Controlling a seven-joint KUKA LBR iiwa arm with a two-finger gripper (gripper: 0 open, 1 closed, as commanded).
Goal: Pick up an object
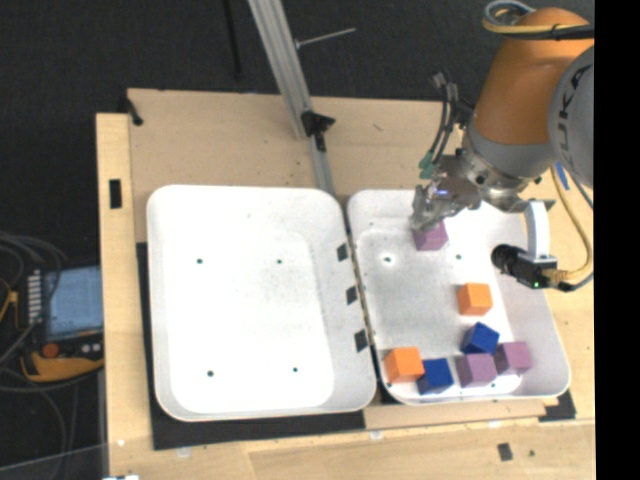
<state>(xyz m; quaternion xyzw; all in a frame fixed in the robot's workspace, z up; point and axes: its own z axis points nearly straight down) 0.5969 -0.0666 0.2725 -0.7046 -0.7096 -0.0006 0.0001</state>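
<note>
My gripper [433, 211] hangs over the far part of the right bin [385, 213], reaching in from the right. A small purple block [430, 236] sits directly under its tip, touching or nearly touching it. Whether the block is gripped or resting on the bin floor is unclear. Several other blocks lie nearer the front of that bin: an orange one [474, 298], a blue one [481, 338], two purple ones [516, 356] [477, 369], another blue one [435, 375] and another orange one [404, 363].
The left bin [160, 268] lies beside the right one, the two meeting at a hinged seam [352, 288]. A slanted metal post [285, 63] rises behind the bins. A black device with a cable [520, 263] hangs from the arm over the right bin's right side.
</note>
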